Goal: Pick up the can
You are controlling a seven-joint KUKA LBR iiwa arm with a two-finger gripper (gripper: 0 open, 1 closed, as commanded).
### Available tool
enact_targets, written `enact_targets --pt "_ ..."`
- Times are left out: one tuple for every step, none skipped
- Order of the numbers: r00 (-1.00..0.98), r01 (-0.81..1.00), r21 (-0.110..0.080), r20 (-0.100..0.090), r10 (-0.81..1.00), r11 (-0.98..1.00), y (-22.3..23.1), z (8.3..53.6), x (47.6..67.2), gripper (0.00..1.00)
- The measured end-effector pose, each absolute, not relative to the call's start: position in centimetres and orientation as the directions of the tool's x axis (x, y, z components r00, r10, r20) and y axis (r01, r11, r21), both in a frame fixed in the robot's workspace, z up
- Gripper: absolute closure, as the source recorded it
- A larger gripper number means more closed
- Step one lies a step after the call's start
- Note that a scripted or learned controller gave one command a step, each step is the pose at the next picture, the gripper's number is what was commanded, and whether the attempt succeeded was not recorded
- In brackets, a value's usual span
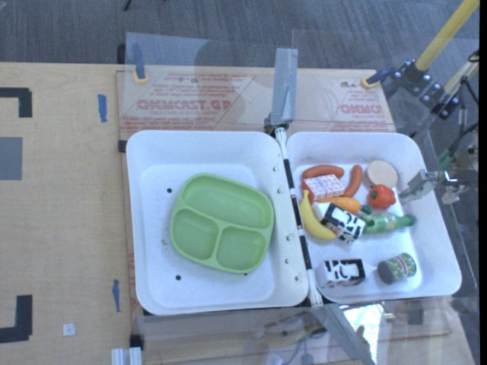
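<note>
Gripper: a grey metal part that seems to be the gripper [426, 182] sits at the right rim of the right bin; it is too small and faint to tell whether it is wide or narrow, and nothing shows in it.
Can: the can [397, 268] lies on its side in the near right corner of the right bin [445, 261], with a green patterned label and its dark end facing left; it is well apart from the gripper.
Beside the can: a black-and-white carton [344, 271] lies just to its left, apart from it.
Middle of the right bin: a green vegetable [388, 222] lies above the can. To its left a second black-and-white carton [344, 223] rests against a banana [312, 220], with a small orange piece [348, 203] just above that carton.
Far side of the right bin: a red tomato [382, 196], a pale round disc [382, 173], two sausages [323, 171] [355, 179] and a pink block [323, 185] lie close together.
Left bin: the left bin [152, 158] holds a green divided plate [221, 223], tilted slightly.
Behind the bins: a flat sheet of printed cardboard [190, 101] lies on the wooden bench [61, 204].
Upper right: a yellow pole [450, 23] slants across the corner.
</note>
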State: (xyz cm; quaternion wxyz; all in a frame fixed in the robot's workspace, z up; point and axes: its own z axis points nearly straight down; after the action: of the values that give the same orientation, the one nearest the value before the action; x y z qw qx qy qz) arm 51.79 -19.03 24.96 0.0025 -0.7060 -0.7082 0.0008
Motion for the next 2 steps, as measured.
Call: enact_targets --pt "0.024 1.000 -0.002 0.011 1.000 -0.024 -21.5 10.4 48.4 0.00" --pt "0.035 0.999 0.002 0.017 0.999 -0.035 -21.2 9.0 48.5 0.00"
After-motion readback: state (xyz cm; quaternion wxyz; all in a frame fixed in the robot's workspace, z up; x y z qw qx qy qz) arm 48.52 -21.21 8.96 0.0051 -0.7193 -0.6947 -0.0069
